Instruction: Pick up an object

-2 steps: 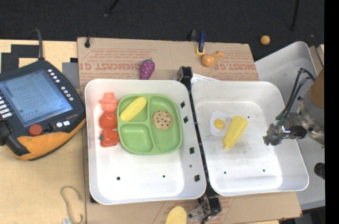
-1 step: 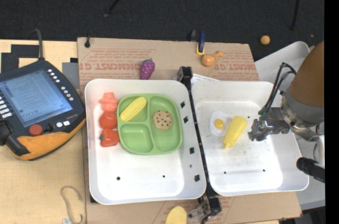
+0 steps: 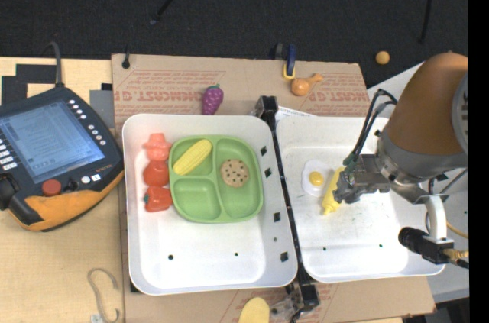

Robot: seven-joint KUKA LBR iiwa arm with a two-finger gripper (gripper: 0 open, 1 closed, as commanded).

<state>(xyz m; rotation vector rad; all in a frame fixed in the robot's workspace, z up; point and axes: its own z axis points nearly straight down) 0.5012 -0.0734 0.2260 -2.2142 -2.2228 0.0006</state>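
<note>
In the right bin [image 3: 359,253], my gripper [image 3: 342,190] is down at the bin floor. It sits right over a yellow banana-like toy [image 3: 331,195], whose lower end sticks out below the gripper. A fried-egg toy [image 3: 314,179] lies just left of it. The left bin [image 3: 191,260] holds a green divided plate [image 3: 216,199] with a corn cob [image 3: 190,156] and a cookie [image 3: 234,173]. Red and pink toys [image 3: 156,172] lie along the plate's left side.
A purple grape toy [image 3: 212,98] and an orange toy [image 3: 302,84] rest on the cardboard behind the bins. A teach pendant [image 3: 53,153] lies at the left. A yellow object [image 3: 254,309] sits in front of the bins. The arm's body [image 3: 428,123] overhangs the right bin.
</note>
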